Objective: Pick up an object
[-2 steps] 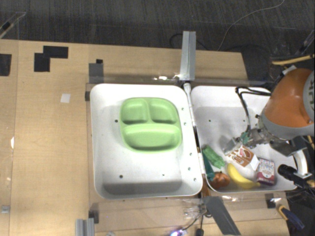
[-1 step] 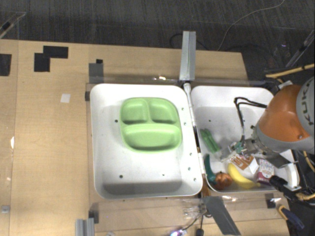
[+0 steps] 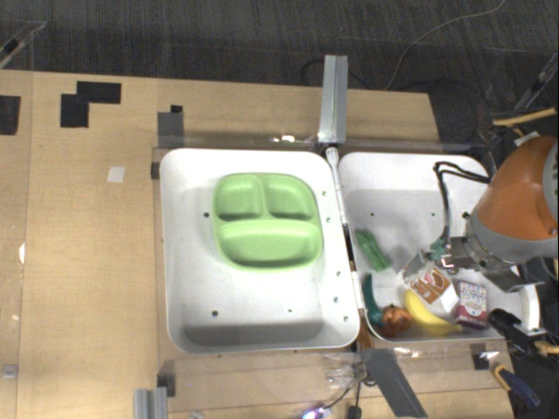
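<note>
Two shallow white bins sit side by side on the wooden tabletop (image 3: 79, 260), divided by a metal rail that runs up between them.

The left bin (image 3: 188, 312) holds a single thing: a light green divided plate (image 3: 265, 219) with two small compartments at the far side and one wide compartment nearer the camera. It lies flat in the upper middle of the bin, apart from every wall.

The right bin (image 3: 393, 190) holds a cluster of small things gathered toward its near edge. A green oblong item (image 3: 373, 250) lies slanted close to the dividing wall. Below it a dark green curved item (image 3: 370, 297) runs along the left wall toward the near corner. Just beside that sits a round reddish-brown fruit (image 3: 396, 320), and a yellow banana (image 3: 428, 314) curves away from it to the right, touching or nearly touching it. A small packet with a red and white label (image 3: 433, 284) rests just above the banana, and a small carton with a purple and white print (image 3: 472, 302) lies at the banana's right end.

The arm, with its orange band (image 3: 524, 199), leans in over the right side of this bin. The gripper (image 3: 441, 257) hangs just above the red and white packet; whether its fingers are open or closed cannot be told, and no item is visibly held between them.
</note>
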Action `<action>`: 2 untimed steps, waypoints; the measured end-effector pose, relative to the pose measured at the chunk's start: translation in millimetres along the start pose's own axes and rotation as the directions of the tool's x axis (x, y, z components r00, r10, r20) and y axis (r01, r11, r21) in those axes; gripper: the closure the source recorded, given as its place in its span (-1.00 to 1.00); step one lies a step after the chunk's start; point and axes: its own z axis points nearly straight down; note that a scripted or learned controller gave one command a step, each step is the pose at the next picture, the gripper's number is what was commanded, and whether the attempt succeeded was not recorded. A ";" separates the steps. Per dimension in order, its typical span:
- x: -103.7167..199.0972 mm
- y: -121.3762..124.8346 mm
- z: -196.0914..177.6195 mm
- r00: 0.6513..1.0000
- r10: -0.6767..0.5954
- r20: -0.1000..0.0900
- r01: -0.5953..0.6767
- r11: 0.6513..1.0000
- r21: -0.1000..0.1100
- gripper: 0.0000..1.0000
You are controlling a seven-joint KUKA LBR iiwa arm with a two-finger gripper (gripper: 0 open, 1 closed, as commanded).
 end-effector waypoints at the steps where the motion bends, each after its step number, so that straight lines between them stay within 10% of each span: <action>1: -6.7 -1.4 38.7 1.000 -0.024 0.000 0.024 1.000 -0.008 -1.00; 2: -5.2 2.1 27.8 1.000 -0.027 0.000 0.027 1.000 -0.015 1.00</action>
